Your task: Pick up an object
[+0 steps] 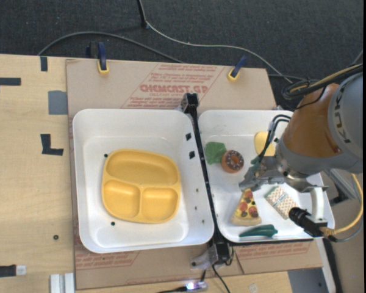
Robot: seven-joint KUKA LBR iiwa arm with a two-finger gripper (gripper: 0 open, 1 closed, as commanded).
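Note:
My gripper [254, 177] hangs low over the right bin [232, 122], just above the tip of a toy pizza slice [247, 208]. A chocolate donut [233, 161] lies a little to its upper left, beside a green leafy piece [216, 152]. A yellow object [262, 141] sits behind the gripper, partly hidden by the arm. To the gripper's right lies a white patterned packet [280, 201]. A green pod [260, 231] rests by the bin's front wall. Nothing is visibly held.
The left bin [85, 163] holds a yellow divided plate [141, 184]. A black divider runs between the two bins. The arm's grey body and orange band [311, 133] cover the right bin's far right side.

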